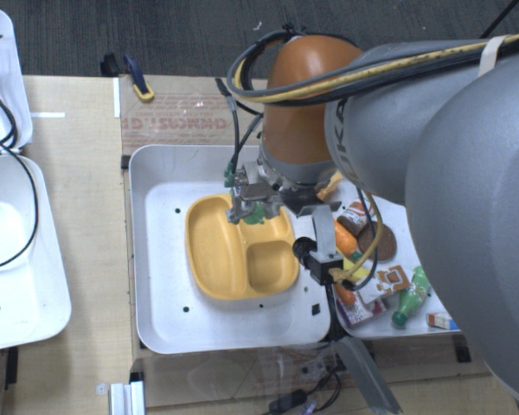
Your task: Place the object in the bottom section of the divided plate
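Plate [233, 262] looks bare, so nothing's placed yet. My jaws [249, 207] hover at its top rim near something green [254, 217]; can't tell if they're clamped.

Divided plate [229, 253] under hand [249, 204]: yellow plastic, smooth, slight sheen. Bin [160, 318] around it: white, matt plastic. Table [78, 154] left of hand: pale wood grain.

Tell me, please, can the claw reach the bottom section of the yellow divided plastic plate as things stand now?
Probably yes. The claw hangs over the upper right rim of the yellow divided plastic plate, with something green at its tip. The smaller section just below it lies bare, and nothing stands between them.
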Controlling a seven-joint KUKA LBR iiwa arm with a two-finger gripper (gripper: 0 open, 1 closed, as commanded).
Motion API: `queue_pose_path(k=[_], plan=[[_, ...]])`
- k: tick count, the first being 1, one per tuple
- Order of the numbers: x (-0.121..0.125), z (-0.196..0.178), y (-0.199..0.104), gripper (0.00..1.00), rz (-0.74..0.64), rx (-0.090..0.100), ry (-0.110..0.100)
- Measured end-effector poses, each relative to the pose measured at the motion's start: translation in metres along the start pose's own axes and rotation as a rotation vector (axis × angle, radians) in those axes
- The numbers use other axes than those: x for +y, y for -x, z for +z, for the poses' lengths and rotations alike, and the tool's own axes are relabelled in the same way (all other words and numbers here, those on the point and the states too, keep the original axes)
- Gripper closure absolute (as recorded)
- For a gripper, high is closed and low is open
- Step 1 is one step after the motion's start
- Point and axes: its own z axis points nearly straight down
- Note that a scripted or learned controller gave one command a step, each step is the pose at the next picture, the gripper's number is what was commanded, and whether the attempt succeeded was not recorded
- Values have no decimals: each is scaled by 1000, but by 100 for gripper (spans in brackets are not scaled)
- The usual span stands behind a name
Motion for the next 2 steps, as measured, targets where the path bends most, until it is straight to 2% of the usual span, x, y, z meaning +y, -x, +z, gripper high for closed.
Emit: queue_pose_path(k=[1, 2], plan=[[-30, -13, -32, 100, 31, 1, -2], [-30, -13, -32, 0, 31, 0, -1]])
